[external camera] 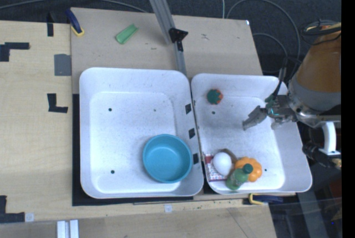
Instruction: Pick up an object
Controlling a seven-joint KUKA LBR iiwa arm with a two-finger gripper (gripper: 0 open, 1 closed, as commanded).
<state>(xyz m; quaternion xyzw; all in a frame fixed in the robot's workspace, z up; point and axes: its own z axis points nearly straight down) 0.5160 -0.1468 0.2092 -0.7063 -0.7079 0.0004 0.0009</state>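
Hand: dark metal two-finger hand (256, 119), low over the right shallow white plastic bin (288, 173); fingers apparently spread, nothing between them.
Near it: small round green-and-orange ball (214, 96), up-left, apart.
Below it: smooth white egg (222, 163), glossy orange fruit-shaped toy (249, 168).
Far left: round blue plastic bowl (166, 157).

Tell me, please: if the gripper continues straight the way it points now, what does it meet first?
The gripper points left and slightly downward, so it would probably meet bare floor of the right bin first. Depth is unclear.
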